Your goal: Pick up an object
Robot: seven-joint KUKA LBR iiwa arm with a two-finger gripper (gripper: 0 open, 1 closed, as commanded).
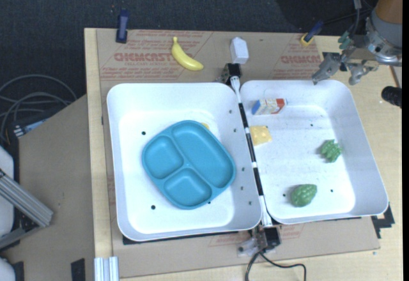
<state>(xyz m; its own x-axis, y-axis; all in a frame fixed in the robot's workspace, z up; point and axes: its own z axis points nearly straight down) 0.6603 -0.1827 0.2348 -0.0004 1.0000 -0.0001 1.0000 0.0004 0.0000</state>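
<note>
Camera view looks down on a surface [96, 145] bearing two white bins side by side, and the task appears to be at its approach stage: nothing has been lifted yet, and the arm sits at the upper right of the frame. Its end effector [342, 70] hovers over the upper right rim of the right bin [364, 145], its two fingers spread apart and pointing down, with nothing between them and touching no object. Candidate things lie in the right bin: a small red, white and blue carton [268, 106] near the upper left corner, a pale yellow block [260, 135] against the left wall, a green leafy piece [330, 150] toward the right side, and a second green lump [303, 194] near the lower edge. The left bin [128, 113] holds a blue divided plate [187, 163]. A banana [185, 56] lies outside the bins, on the cardboard at the upper middle. The next move likely calls for travelling leftward and down into the right bin, centring the spread fingers over one item, probably the nearer green piece, then descending and closing.
</note>
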